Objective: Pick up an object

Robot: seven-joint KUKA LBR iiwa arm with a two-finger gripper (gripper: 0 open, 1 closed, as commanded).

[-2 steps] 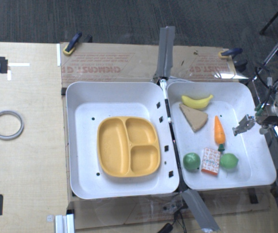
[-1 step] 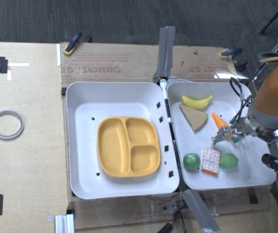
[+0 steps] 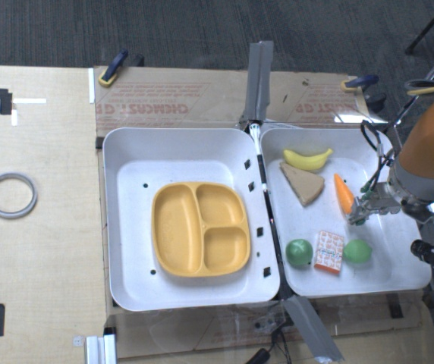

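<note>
The gripper [image 3: 358, 212] is seen low in the right bin [image 3: 399, 279], just beside the carrot [image 3: 343, 193]; whether it is apart or together cannot be told. A green ball [image 3: 357, 251] lies just below it.

Dark grey carpet [image 3: 202, 17] covers the floor beyond the far edge of the pale wooden surface [image 3: 42, 203]. On that surface, left of the bins, lies a roll of tape [image 3: 11, 195]; brown cardboard [image 3: 179, 101] lies behind them under even light.
</note>
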